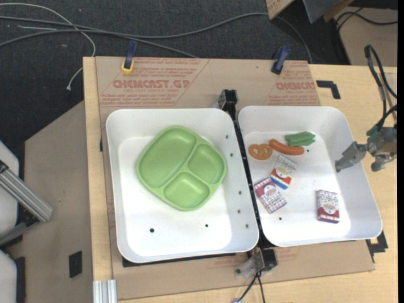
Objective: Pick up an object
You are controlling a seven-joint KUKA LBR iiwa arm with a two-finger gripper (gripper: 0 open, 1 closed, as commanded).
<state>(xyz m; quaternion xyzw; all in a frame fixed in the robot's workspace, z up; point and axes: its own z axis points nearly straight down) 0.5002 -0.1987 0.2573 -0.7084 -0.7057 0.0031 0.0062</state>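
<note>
Lying flat in the right bin (353, 229), a red-and-white packet (327, 206).

A light green divided plate (182, 167) lay in a white bin (126, 232); the sausage (286, 148) was orange, the pretzel (258, 151) brown, one packet (327, 206) red-and-white.

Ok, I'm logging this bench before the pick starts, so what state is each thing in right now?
Green three-compartment plastic plate: flat in the left white bin, turned at an angle.
Brown pretzel: flat in the right white bin.
Orange sausage: lying beside the pretzel.
Green leafy piece: lying above the sausage.
Three small printed cartons: lying flat.
Tool: at the right bin's right rim.
</note>
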